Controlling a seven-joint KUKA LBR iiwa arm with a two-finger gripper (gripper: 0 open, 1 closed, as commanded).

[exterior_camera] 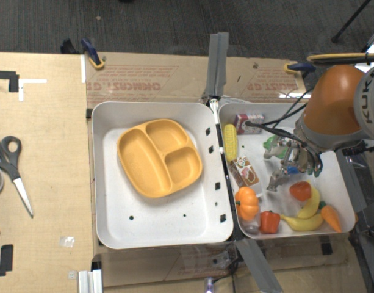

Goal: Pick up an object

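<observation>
One gripper [283, 174] is what you have to work with, hanging low over the middle of the right bin [344, 174] at the end of the grey arm with its orange band [337, 100]; its metal fingers point down toward the bin floor, but you cannot tell from this angle whether they are spread or closed, and nothing can be seen caught between them. Just to the gripper's right lies a red-orange tomato-like piece [301, 191], touching the top of a yellow banana [305, 215] that curves along the bin's near edge. Next to the banana's right end you have an orange carrot [331, 218], and to its left a red pepper [269, 222] beside a small orange pumpkin [247, 202]. A brown snack packet [244, 171] lies left of the gripper, with a yellow corn cob [230, 141] above it along the bin's left wall, and a small pink-and-white box [250, 122] near the far corner. In the left bin [107, 212] sits a yellow divided plate [159, 157]. Scissors [13, 170] rest on the bench well to the left.
</observation>
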